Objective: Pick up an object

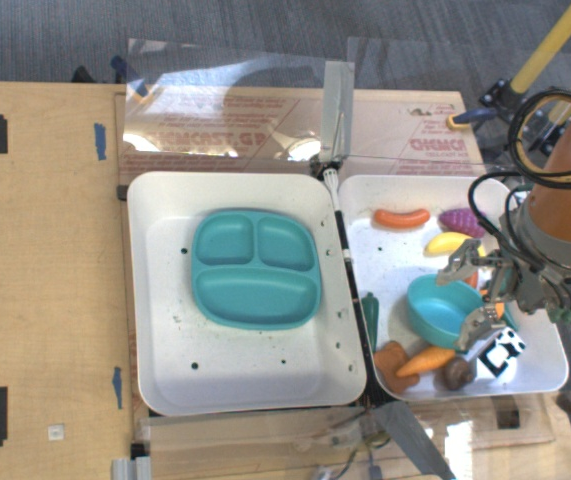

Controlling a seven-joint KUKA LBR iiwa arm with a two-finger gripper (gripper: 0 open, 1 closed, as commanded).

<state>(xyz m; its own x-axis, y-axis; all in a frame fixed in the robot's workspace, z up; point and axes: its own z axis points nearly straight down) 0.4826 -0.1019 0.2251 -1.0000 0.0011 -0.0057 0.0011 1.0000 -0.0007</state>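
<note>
My gripper hangs low over the right bin, its two fingers spread apart on either side of the right rim of a small blue bowl. Nothing sits between the fingers. Below the bowl lie an orange carrot, a brown lump and a dark round piece. An orange sausage, a yellow banana-like piece and a purple piece rest at the far side of the bin. A green piece lies along the bin's left wall.
The left bin bears a teal divided plate. A black-and-white tag sits under the wrist. Clear plastic walls rise behind both bins. Black cables loop off the arm at the right.
</note>
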